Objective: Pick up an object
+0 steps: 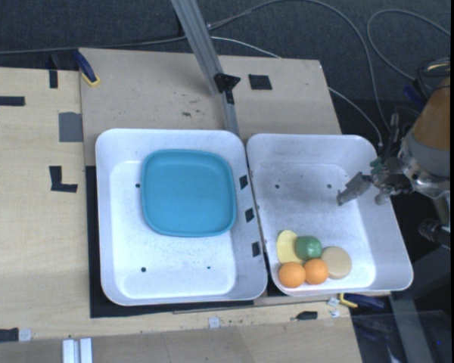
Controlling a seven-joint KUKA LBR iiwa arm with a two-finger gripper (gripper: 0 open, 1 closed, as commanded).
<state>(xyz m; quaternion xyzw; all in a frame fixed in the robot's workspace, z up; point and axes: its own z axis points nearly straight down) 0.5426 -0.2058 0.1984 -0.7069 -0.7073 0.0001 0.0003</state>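
Observation:
In the right bin [303, 157], a cluster of small items lies at the front: a yellow piece [286, 243], a green ball [309, 246], two orange balls [291, 275] [315, 271] and a beige round piece [337, 262]. My gripper [367, 193] hangs over the right bin's right side, behind the cluster and apart from it. Its fingers are spread open with nothing between them; one grey finger [352, 189] points left over the bin floor.
A square blue plate [188, 192] lies in the left bin [113, 225]. A metal pole [204, 44] slants up from behind the bins. Cables run across the dark floor at the back right.

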